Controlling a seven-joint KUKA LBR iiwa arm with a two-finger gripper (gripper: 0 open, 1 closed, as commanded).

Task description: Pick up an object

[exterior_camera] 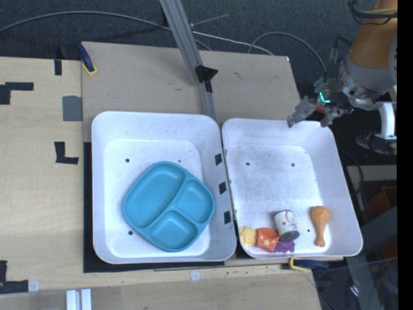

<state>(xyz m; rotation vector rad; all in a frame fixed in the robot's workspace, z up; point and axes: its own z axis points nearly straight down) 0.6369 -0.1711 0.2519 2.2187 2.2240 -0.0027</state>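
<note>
Pincer hangs over the far right corner of the right bin; whether it is released or clenched cannot be told. At that bin's near edge lie a drumstick toy, a small white can, an orange-red toy and a yellow toy. Left of the right bin, the left bin holds a blue divided plate.

A single fixed camera looked down at a slant on the bench, far enough off to take in both white bins. The left bin sat mid-frame, with the right bin beside it and dark floor beyond the bench's far edge.
</note>
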